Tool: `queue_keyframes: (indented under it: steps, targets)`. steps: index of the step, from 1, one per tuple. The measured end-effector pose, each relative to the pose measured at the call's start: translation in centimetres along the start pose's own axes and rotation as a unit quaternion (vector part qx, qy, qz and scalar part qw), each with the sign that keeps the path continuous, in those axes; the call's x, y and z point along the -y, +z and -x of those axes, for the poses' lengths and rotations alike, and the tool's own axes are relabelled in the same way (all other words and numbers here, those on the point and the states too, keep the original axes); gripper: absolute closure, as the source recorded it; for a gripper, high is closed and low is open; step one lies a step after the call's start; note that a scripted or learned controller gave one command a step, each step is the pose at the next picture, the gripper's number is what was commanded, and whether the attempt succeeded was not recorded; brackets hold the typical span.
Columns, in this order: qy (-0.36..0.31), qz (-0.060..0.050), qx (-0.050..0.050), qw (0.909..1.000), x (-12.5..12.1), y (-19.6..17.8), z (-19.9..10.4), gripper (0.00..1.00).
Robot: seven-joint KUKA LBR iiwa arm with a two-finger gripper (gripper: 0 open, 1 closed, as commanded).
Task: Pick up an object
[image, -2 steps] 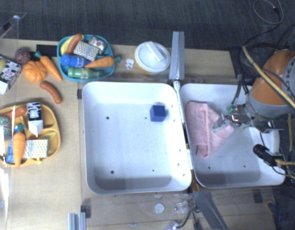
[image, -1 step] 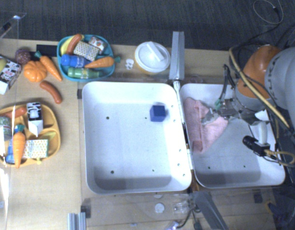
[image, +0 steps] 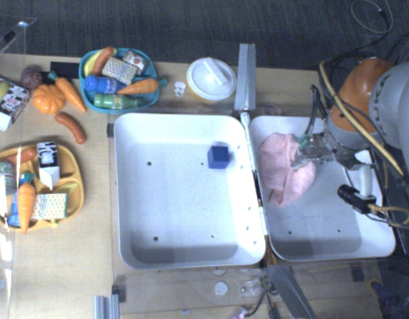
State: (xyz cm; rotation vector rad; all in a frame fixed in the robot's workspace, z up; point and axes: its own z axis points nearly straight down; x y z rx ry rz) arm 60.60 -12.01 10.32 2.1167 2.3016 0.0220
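1. Where the wooden bench [image: 184,291] ends at the far side, dark carpet [image: 191,12] begins, and loose black cables trail over it at the far right.
2. Two shallow white bins sit side by side on the bench, their near walls touching along a grey divider.
3. From the right the grey arm [image: 390,105] reaches in, its orange band showing above the wrist.
4. Over the right bin [image: 324,241] the gripper [image: 303,150] sits right against a crumpled pink cloth [image: 281,165], which lies in that bin's left half.
5. Whether the cloth is between the fingers, or how far apart they stand, I cannot tell from here.
6. At the far right of the left bin [image: 178,231] a small blue block [image: 219,156] lies well apart from the gripper.
7. Beyond the bins stand a blue bowl [image: 118,78] of toy food and a white lidded tub [image: 211,80].
8. On the left, a yellow tray [image: 35,188] holds more toy food, with a small pumpkin [image: 46,98] and a sausage [image: 72,128] loose beside it.
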Motion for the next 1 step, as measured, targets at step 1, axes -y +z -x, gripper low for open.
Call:
queue_keyframes:
  steps: [1]
  targets:
    - [-0.016, -0.008, 0.000, 0.9998, -4.04, -8.18, -6.22, 1.00]
